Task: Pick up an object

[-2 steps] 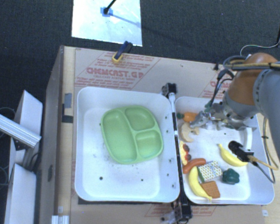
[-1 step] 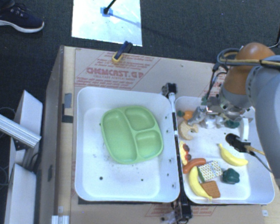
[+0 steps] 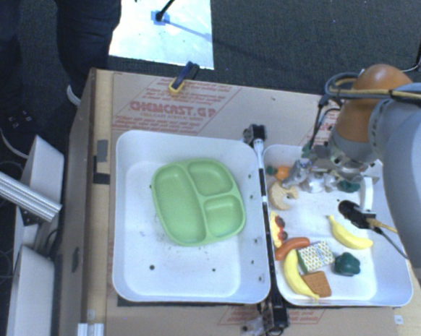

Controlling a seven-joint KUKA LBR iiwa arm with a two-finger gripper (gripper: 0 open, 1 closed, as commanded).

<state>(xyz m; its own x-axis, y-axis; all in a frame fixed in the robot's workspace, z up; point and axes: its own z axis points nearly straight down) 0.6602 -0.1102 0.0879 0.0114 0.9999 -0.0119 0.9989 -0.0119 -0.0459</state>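
Claw (image 3: 312, 180) hangs low in the right bin (image 3: 393, 290); its opening and contents cannot be told. Bagel (image 3: 284, 197) lies just beside it, camera-ward. Banana (image 3: 349, 235) near. Green tray (image 3: 197, 201) well apart leftward.

A yellow banana (image 3: 349, 235) lies in the right bin, well right of a pale bagel (image 3: 284, 197); another banana (image 3: 298, 275) curves near the front beside an orange sausage (image 3: 292, 248).

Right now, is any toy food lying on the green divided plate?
No, the green divided plate lies bare in the left bin.
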